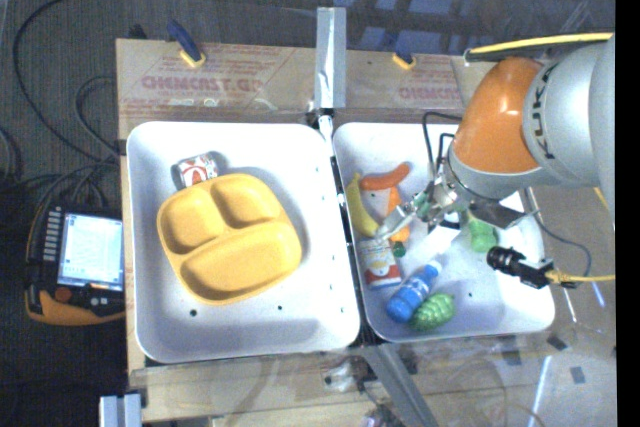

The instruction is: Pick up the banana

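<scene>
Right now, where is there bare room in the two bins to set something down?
Left bin: bare floor along the near edge below the yellow divided plate, and the far right corner beyond it. The can takes the far left. Right bin: crowded with the banana, bottles and end effector.

bins (240,330): smooth white plastic | tray (231,237): matt yellow plastic | banana (357,207): smooth, perhaps plastic

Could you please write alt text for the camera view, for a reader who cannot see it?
The grey and orange arm reaches in from the right, its end effector low over the right bin, near the banana by the bin's left wall, among a carrot and a blue bottle. The left bin holds a yellow divided tray and a small can.
</scene>
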Robot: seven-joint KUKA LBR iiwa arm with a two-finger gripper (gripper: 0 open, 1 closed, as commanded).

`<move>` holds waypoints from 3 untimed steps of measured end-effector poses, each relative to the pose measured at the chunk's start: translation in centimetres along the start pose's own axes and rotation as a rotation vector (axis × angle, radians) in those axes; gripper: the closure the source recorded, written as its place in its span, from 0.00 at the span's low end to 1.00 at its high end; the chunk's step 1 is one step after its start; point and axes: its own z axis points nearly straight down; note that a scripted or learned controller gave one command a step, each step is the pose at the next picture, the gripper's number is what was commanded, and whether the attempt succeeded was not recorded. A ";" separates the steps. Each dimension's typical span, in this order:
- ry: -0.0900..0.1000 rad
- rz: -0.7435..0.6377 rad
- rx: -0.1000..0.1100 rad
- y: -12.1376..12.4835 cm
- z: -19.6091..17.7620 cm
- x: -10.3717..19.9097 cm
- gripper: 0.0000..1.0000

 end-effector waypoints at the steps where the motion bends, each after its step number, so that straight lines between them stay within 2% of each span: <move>1: -0.002 0.187 -0.017 -0.2 2.1 0.2 0.00; 2: -0.012 0.190 -0.013 6.7 2.5 -2.8 0.00; 3: -0.015 0.190 -0.009 6.7 1.5 -2.9 1.00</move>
